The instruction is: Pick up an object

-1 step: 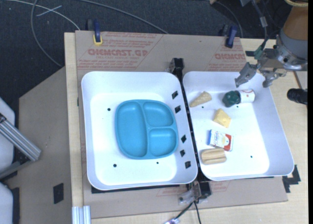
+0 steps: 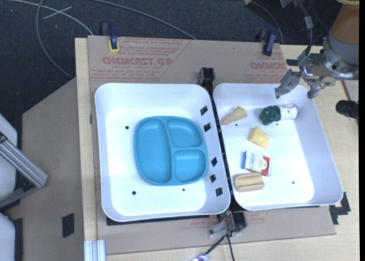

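The right bin [image 2: 308, 183] holds several small items: a dark green round object [image 2: 270, 114] with a white cylinder [image 2: 288, 110] beside it, a tan wedge [image 2: 234, 115], a yellow block [image 2: 259, 138], a small red, white and blue box [image 2: 256, 163] and a tan bread roll [image 2: 248, 182]. My gripper [image 2: 299, 86] hangs above the bin's far right corner, above and a little right of the green object. Its two fingers [image 2: 284, 87] are spread apart with nothing between them.
The left bin [image 2: 114, 186] holds a blue divided plate [image 2: 171, 149]. Black clips run along the seam between the bins [image 2: 212, 134]. Blue clamps [image 2: 113, 37] [image 2: 268, 42] grip the cardboard at the back. Cables lie on the dark floor behind.
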Robot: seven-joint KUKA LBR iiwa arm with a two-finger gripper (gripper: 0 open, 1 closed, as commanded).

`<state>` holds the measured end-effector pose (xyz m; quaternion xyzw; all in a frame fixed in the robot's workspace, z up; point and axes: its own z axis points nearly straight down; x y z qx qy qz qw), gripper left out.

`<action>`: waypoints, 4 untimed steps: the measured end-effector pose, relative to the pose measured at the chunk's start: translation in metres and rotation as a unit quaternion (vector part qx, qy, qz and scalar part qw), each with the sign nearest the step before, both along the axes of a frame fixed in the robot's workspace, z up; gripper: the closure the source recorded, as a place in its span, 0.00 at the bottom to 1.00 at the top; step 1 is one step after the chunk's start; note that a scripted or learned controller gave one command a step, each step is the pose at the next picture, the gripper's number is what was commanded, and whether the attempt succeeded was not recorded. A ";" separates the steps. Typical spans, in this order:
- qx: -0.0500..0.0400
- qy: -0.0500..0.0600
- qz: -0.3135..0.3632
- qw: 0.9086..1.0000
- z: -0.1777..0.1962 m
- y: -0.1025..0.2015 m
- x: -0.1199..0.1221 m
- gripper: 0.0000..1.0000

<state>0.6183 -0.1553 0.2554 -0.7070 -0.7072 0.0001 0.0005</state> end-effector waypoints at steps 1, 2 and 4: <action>0.001 0.003 0.000 1.000 -0.060 0.008 -0.003 0.00; 0.001 0.003 0.000 1.000 -0.123 0.007 -0.006 0.00; 0.000 -0.001 0.000 1.000 -0.159 0.007 -0.004 1.00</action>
